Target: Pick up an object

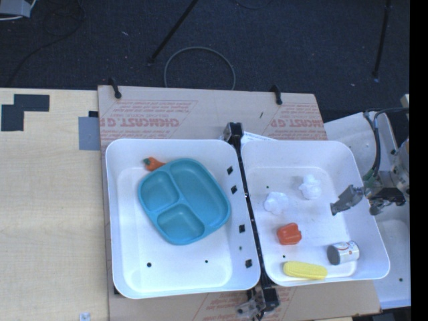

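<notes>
The right bin (348, 154) holds a red-orange pepper-like piece (289, 233), a yellow oblong item (305, 269), a small silver can (344, 252) lying on its side, and two white crumpled lumps (309, 186) (275, 201). My gripper (364, 201) hangs over the right rim of this bin, above and to the right of the can. Its two dark fingers (346, 199) stand apart, open, with nothing between them.
The left bin (127, 273) holds a blue divided plate (183, 200) with a small orange item (153, 163) at its upper left. A black divider (245, 209) runs between the bins. Cables and white gear (384, 139) sit to the right of the bins.
</notes>
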Tool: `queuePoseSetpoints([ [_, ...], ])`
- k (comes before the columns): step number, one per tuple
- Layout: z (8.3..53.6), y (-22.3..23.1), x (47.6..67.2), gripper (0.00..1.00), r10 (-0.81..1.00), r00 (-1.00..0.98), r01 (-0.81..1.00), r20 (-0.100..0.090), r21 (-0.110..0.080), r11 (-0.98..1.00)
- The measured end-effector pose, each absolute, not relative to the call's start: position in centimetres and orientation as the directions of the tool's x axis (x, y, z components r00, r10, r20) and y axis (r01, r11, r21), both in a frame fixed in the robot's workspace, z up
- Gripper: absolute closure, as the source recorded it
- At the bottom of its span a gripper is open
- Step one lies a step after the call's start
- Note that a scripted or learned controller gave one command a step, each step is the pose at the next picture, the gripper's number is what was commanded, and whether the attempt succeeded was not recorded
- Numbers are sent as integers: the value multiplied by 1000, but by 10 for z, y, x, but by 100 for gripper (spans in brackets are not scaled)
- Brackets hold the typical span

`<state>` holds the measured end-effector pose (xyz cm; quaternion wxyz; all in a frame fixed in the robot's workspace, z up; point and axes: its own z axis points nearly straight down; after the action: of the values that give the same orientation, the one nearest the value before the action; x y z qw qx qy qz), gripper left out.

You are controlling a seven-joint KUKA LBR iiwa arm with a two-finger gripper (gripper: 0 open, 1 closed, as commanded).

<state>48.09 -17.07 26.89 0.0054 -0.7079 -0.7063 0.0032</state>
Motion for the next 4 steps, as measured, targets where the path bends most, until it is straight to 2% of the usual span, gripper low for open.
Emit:
queuePoseSetpoints([
  [1,273,-171,483,0,1000,0,1000,1,-3,0],
  [2,226,-163,487,0,1000,0,1000,3,-8,0],
  [3,180,-163,480,0,1000,1,1000,3,-8,-1],
  [4,128,-154,487,0,1000,2,1000,3,-4,-2],
])
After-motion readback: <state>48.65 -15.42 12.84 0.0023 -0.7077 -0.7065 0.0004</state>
